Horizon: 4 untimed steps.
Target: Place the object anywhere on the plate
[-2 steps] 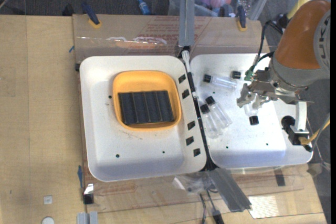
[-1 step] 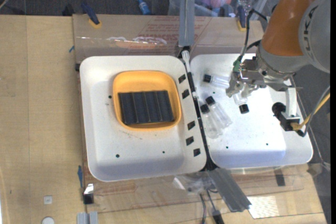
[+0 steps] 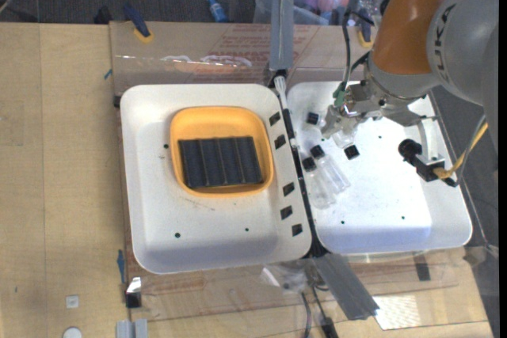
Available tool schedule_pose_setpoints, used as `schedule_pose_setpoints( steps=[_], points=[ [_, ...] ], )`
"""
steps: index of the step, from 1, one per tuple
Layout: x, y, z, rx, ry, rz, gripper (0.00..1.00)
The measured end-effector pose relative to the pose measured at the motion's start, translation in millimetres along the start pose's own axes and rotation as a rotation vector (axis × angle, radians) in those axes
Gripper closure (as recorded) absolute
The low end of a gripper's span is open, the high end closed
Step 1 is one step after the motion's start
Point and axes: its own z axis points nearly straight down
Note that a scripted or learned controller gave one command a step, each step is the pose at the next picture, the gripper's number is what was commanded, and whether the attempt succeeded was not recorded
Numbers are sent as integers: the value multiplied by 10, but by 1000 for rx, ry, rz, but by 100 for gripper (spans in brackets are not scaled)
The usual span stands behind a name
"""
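Over the right bin, the gripper hangs above a clear object.

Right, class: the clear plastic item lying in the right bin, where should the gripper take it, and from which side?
Probably across the middle of the clear item, coming from straight above. It lies flat and slanted, close to the left wall of the right bin, so a side approach looks cramped. Its outline is hard to see.
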Motion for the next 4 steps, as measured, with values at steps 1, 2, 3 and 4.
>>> schedule_pose_setpoints(
  steps=[1, 2, 3, 4],
  points=[
    [169, 299, 3, -1, 0, -175, 100],
    [384, 488, -152, -3, 0, -461, 100],
    [621, 501, 2, 3, 3, -572, 100],
    [832, 497, -4, 1, 3, -728, 100]
  ],
)
